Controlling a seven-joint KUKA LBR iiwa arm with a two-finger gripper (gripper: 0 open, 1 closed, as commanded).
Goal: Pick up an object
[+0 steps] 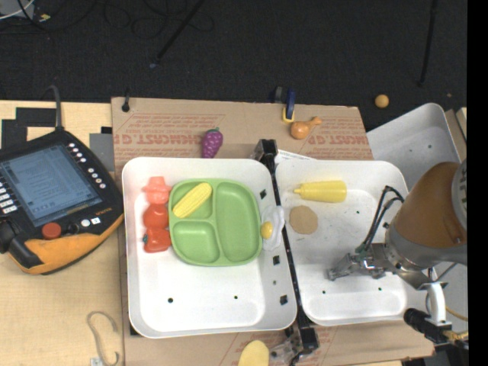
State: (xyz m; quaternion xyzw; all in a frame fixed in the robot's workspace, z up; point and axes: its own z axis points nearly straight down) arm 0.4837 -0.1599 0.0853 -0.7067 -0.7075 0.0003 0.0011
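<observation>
At about four o'clock in the right bin (pixel 335 311), the gripper (pixel 357 268) was seen lowered onto bare floor, nothing between its fingers, their spread not discernible, while the mustard bottle (pixel 321 191) and brown disc (pixel 303 220) lay at eleven o'clock, presumably candidates.

In the right bin (pixel 343 303) a yellow bottle (pixel 322 191) lies on its side near the far wall, with a flat tan disc (pixel 303 220) just in front of it.
</observation>
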